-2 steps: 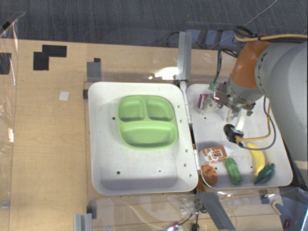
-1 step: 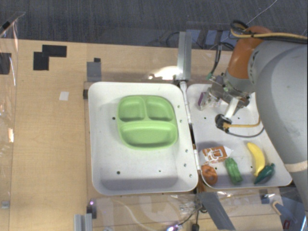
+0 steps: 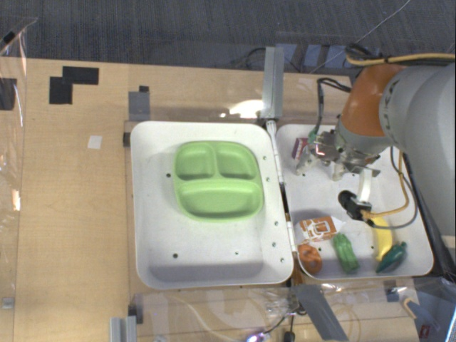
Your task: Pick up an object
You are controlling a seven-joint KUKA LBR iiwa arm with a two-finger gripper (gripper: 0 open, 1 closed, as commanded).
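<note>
- right now the gripper [image 3: 347,168] hangs over the right bin [image 3: 426,262], in its far half; can't tell its state
- obj's lie nearer the cam than the gripper: snack packet [image 3: 318,228], orange fruit [image 3: 310,257], green veg [image 3: 346,253], banana [image 3: 382,238], dark green item [image 3: 392,257]
- left of right bin: left bin [image 3: 153,262] w/ green divided tray [image 3: 216,179]

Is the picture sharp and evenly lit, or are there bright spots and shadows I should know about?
In the camera view: glare blooms at the top edge of the left bin, by the metal divider; the green tray casts a soft shadow on that bin's floor; the whole picture is slightly soft, so the gripper and the small items in the right bin lack fine detail.
</note>
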